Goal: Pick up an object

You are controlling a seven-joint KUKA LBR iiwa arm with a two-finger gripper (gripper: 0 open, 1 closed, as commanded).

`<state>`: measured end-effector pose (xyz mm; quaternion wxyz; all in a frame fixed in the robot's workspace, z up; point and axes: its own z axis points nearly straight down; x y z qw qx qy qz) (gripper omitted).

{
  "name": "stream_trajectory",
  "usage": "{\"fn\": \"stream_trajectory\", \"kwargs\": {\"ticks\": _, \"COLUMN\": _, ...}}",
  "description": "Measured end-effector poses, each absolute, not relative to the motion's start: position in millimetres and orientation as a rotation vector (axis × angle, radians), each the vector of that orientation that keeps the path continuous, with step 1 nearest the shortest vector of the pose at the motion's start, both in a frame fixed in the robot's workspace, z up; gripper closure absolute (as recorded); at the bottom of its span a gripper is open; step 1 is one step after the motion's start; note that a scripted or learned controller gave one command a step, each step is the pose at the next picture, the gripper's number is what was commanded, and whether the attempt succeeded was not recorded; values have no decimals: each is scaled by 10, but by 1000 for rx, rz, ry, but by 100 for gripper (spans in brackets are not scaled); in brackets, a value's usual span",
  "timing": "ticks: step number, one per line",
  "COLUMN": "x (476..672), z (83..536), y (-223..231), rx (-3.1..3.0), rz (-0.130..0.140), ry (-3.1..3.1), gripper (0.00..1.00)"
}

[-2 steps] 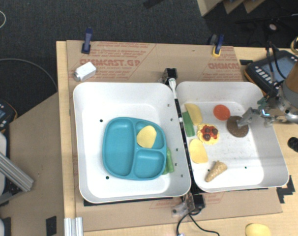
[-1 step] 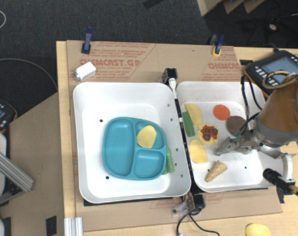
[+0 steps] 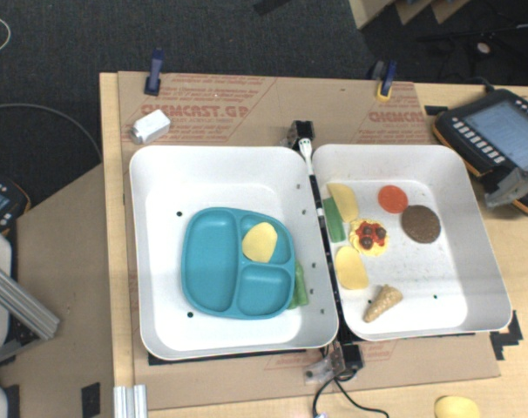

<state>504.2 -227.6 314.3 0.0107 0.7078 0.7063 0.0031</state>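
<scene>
- The two shallow white plastic bins sit side by side on a cardboard-covered bench: the left bin carries a teal divided plastic tray, the right bin carries the loose toy foods.
- A pale yellow rounded piece lies in the tray's upper right compartment; a thin green strip lies against the tray's right edge, near the bin's right wall.
- In the right bin, along its left wall: a pale yellow slab nearest the far edge, a green stick touching its left side and running lengthwise along the wall, a small round tart with red berries, and a second yellow oval piece just below it.
- Toward the bin's middle: a flat orange-red disc and a brown round cookie, close together but apart.
- A tan cone-shaped piece lies near the front edge, long axis slanting, tip toward the front left corner.
- Whether the arm's tool is spread or pressed together I cannot tell.
- Judgement: the arm comes in from the right, so the cookie and disc lie nearest its approach, with open floor around them; the pieces along the left wall are crowded and hemmed by that wall, making a poorer first target.
</scene>
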Motion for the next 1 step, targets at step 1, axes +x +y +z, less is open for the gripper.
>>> {"fn": "stream_trajectory", "kwargs": {"ticks": 1, "x": 4759, "z": 1520, "y": -1697, "rx": 2232, "rz": -8, "ry": 2235, "gripper": 0}}
